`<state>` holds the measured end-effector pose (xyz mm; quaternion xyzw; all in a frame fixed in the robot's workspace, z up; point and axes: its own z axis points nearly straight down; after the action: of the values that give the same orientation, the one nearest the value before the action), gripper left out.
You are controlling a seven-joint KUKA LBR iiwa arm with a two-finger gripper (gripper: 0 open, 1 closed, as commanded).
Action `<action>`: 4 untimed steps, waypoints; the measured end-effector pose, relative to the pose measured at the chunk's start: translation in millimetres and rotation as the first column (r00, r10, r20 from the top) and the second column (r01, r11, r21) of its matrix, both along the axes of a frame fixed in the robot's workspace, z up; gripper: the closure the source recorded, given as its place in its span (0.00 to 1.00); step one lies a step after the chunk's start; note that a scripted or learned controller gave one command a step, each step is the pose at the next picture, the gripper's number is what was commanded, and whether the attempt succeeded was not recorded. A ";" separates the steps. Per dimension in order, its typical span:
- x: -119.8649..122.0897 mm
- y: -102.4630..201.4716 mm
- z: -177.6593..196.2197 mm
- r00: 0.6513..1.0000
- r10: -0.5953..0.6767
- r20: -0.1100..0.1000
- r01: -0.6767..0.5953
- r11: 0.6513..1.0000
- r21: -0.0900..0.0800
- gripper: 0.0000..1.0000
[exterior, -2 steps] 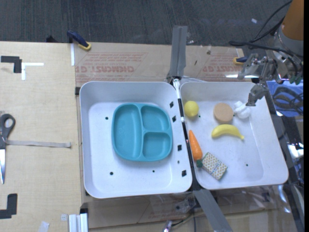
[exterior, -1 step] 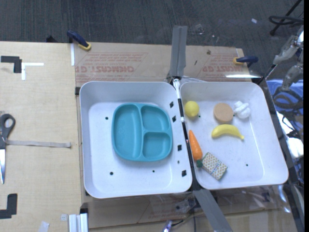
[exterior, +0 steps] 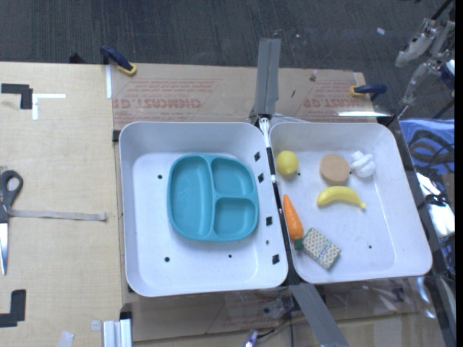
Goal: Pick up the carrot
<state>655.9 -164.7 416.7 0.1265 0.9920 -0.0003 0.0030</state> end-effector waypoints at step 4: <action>4.7 -56.3 75.7 0.421 0.907 -0.001 -0.907 0.421 -0.006 0.00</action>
<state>660.5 -221.1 492.4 -0.4272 0.9042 -0.0012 0.0044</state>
